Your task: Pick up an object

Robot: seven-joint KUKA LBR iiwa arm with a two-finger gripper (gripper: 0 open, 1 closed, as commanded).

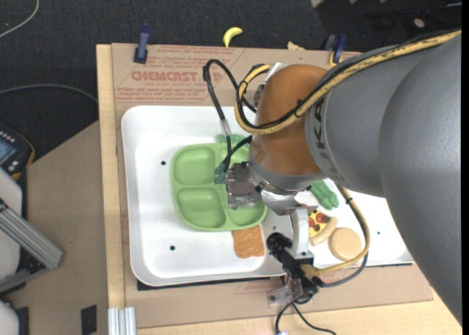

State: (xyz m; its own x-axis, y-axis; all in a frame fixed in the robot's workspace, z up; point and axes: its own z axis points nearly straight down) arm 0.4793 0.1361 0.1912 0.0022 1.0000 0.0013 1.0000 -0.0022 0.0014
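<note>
Objects for picking lie in the two white bins, and the likeliest candidate is the green divided tray [199, 188], which sits directly under and just left of the end effector [240, 188] as the camera sees it. That end effector hangs low over the tray's right-hand edge, its metal body showing below the orange band [286, 117] of the wrist; whether it is spread wide, narrowed, or closed on anything I cannot tell, since the wrist and cables cover it from above. The tray's long axis runs roughly from far to near in the view, with its compartments stacked along that line, so its right rim lies closest to the end effector and looks, as a judgement, like the natural place to pinch. Just nearer the camera than the end effector, touching or almost touching the tray's near-right corner, lies a flat orange toast-like piece [248, 242]. Farther right, beyond the divider between the bins, sit a pizza slice toy [319, 225] and a round tan bun-like piece [345, 243], close together, with a green leafy item [324, 194] just behind them. The left bin [146, 179] holds the tray and toast. Both bins rest on the cardboard-covered desk [161, 70], where a small yellow banana-like thing [232, 34] lies at the far edge, well away.
</note>
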